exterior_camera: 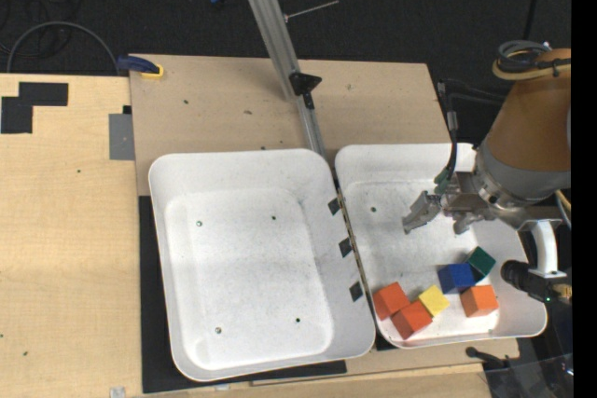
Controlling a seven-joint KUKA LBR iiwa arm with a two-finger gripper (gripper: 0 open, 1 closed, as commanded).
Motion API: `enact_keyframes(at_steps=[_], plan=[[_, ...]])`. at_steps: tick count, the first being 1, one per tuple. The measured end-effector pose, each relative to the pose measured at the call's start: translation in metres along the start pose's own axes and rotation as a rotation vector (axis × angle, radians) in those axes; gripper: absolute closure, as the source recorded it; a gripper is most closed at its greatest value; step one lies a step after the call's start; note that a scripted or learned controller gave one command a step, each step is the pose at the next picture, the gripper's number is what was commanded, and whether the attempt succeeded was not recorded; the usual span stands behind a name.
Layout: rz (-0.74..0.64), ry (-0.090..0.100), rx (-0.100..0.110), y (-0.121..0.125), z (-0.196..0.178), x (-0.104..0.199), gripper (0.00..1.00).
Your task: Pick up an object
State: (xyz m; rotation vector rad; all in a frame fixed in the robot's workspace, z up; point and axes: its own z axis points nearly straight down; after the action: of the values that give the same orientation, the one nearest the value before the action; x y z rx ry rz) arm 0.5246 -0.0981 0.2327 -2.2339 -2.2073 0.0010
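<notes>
Presently, my catalogue of the right-hand bin, taken from the fingers outward.

Item, the candidates: a cluster of small blocks in the near corner of the right bin, all lying below the gripper in the camera view and somewhat toward the arm's side. Blue block: nearest to the fingers, almost directly beneath them, touching or just beside the green block on its arm side. Yellow block: just past the blue one, on the side toward the bin divider. Orange block: beyond the blue, nearest the bin's front rim on the arm side. Two red-orange blocks: farthest toward the divider, packed against each other and close to the yellow. All are roughly cubic, so no long axis governs the approach.

Item, the fingers: they hang over bare bin floor, apart from every block, with nothing between them. Whether they are spread or pressed together I cannot tell; the metal parts read as a blur from here.

Item, judgement: I would send the wrist toward the front rim to come over the blue block. Crowding by green and yellow neighbours is the hazard.

Item, the left bin: well apart, beyond the divider.
</notes>
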Motion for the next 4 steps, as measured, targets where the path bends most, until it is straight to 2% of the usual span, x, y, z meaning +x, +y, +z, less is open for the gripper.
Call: enact_keyframes(at_steps=[4], plan=[[0.005,0.000,-0.001,0.0001,0.0000,-0.0002,0.00]])
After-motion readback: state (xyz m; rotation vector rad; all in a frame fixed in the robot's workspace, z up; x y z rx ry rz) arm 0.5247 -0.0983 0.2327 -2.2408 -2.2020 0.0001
